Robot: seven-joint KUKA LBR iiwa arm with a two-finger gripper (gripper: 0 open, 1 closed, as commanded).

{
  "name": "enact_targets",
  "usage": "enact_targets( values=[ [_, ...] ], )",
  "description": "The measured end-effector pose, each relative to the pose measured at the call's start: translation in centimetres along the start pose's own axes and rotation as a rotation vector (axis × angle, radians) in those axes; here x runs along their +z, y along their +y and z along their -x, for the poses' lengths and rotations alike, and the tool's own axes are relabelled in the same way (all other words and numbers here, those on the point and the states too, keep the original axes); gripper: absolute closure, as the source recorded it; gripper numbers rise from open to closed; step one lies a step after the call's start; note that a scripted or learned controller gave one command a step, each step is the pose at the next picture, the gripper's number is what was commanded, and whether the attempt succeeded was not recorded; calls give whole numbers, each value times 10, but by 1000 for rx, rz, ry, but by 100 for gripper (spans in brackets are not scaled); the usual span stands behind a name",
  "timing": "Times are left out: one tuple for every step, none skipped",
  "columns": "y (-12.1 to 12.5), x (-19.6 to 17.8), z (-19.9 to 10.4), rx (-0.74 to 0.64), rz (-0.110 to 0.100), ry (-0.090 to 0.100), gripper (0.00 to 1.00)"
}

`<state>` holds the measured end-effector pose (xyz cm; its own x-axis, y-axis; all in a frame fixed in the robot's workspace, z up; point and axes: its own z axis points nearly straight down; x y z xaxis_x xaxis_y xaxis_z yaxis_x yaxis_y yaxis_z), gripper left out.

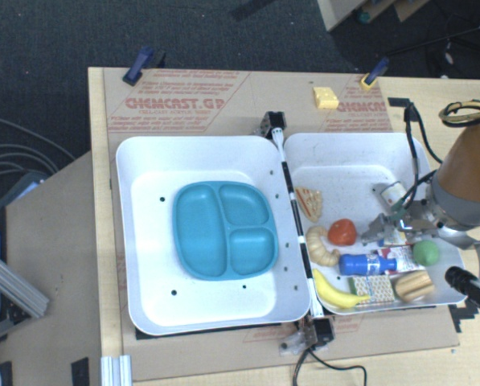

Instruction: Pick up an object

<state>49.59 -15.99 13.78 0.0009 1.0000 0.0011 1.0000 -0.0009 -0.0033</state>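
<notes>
My gripper (pixel 389 225) hangs low over the right bin (pixel 344 155), just right of a red tomato (pixel 342 232) and above a blue tube (pixel 367 264). Around them lie a toast slice (pixel 308 203), a tan croissant (pixel 321 248), a yellow banana (pixel 334 291), a green ball (pixel 426 252), a brown roll (pixel 412 284) and a patterned packet (pixel 375 289). All of these rest on the bin floor. The grey arm (pixel 465 187) comes in from the right.
The left bin (pixel 143 175) holds a blue divided plate (pixel 224 229). A small yellow block (pixel 326 97) sits on the bench behind the right bin. Blue clamps (pixel 142 65) (pixel 374 72) grip the bench's far edge. Cables (pixel 412 147) hang by the arm.
</notes>
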Motion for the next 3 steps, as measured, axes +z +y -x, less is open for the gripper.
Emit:
enact_targets(
  values=[
    [2, 53, -52, -1, 5, -1, 0],
    [2, 44, -52, 0, 5, -1, 100],
    [2, 44, -52, 0, 4, -1, 0]
  ],
)
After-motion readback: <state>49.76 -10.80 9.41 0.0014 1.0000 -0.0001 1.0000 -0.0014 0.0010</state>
